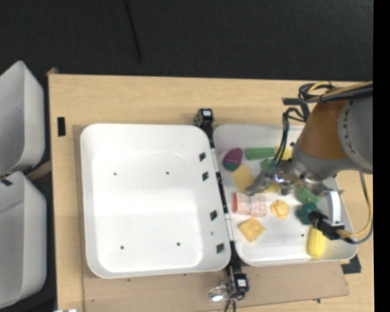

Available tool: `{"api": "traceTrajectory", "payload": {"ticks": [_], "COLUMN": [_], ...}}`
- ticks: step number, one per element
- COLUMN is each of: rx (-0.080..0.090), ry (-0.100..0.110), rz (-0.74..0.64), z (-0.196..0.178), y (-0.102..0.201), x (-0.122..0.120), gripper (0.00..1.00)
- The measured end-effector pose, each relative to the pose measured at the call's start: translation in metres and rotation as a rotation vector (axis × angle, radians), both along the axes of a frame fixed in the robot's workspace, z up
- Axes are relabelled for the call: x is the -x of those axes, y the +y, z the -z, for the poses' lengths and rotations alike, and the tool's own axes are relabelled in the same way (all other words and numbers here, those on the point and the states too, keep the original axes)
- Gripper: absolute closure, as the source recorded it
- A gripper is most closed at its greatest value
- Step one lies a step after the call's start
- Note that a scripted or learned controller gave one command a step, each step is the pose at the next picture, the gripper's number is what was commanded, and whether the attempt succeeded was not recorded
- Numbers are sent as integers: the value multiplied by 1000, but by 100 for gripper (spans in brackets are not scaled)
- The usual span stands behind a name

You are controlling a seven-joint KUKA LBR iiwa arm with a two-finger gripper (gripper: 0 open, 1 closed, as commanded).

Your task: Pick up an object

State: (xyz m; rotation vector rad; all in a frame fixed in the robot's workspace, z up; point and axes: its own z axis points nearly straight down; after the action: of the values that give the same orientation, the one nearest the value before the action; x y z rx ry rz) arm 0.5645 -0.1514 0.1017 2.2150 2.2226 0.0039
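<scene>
1 gripper (263,184) hangs low in the right bin (273,255) among small toys; its grasp state is unclear.

1. It was a robotics lab: a grey, orange-banded arm (331,138) reached in from the right.
2. Two white bins (143,197) sat side by side on a plain wooden counter (149,99).
3. Dark flooring (182,25) lay beyond.

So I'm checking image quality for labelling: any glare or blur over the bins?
Camera view: even lighting, the left white bin bright but not washed out; overall soft focus; small objects by the pincer blur together, like the purple oval piece.
</scene>
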Motion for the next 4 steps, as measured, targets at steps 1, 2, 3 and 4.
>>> {"api": "traceTrajectory", "payload": {"ticks": [1,2,3,4], "rx": [-2,-17,-5,-8], "ry": [-1,-6,-8,-13], "rz": [-5,-6,-10,-12], "z": [-3,-49,-108,-209], "y": [54,107,189,277], "x": [-87,-104,-116,-125], "gripper": [0,0,0,0]}}
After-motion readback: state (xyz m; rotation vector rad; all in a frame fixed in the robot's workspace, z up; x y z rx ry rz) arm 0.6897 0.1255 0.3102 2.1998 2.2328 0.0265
